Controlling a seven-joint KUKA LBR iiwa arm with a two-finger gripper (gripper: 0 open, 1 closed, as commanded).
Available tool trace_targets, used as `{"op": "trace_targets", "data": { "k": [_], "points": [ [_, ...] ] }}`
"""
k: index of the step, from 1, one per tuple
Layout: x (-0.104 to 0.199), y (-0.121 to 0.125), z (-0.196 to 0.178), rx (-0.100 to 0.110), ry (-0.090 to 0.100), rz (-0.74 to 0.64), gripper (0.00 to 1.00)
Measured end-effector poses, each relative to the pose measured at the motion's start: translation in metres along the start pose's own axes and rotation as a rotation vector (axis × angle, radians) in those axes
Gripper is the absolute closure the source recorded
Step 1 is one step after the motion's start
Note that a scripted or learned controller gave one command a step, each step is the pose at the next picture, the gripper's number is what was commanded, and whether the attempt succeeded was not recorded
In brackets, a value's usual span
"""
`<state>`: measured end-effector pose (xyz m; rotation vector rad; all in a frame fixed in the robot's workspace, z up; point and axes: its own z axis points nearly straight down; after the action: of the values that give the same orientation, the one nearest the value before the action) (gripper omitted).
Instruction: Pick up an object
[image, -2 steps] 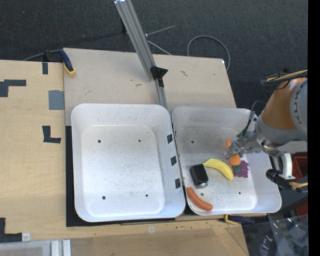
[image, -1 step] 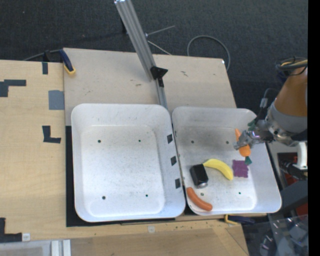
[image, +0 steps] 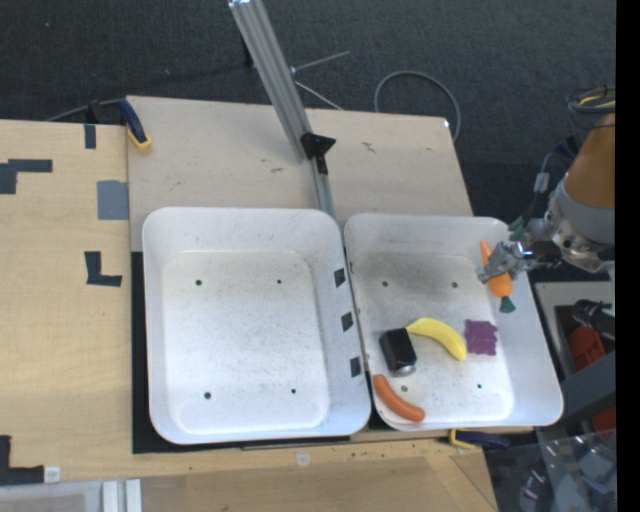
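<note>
An orange carrot (image: 501, 285) with a green end crosses the fingertips of my gripper (image: 498, 263) at the right bin's far right side. The gripper is shut on the carrot's middle, so orange shows on both sides of the fingers. A yellow banana (image: 440, 335) lies in the middle of the right bin (image: 420, 235). A black block (image: 398, 350) sits just left of the banana and a purple piece (image: 482, 337) just right of it. An orange sausage (image: 398, 398) rests at the bin's near-left corner.
The left bin (image: 240, 225) sits beside the right one. A grey metal rail (image: 285, 90) slants down from the top to the seam between the bins. A cable loop (image: 415, 95) lies on the board behind the right bin.
</note>
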<state>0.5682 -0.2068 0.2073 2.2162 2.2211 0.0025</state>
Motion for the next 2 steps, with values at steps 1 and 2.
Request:
{"op": "trace_targets", "data": {
  "k": [1,2],
  "points": [
    [0.000,0.001,-0.026,0.002,0.001,0.001,1.00],
    [0.058,0.016,-0.034,0.005,0.003,-0.005,1.00]
  ]
}}
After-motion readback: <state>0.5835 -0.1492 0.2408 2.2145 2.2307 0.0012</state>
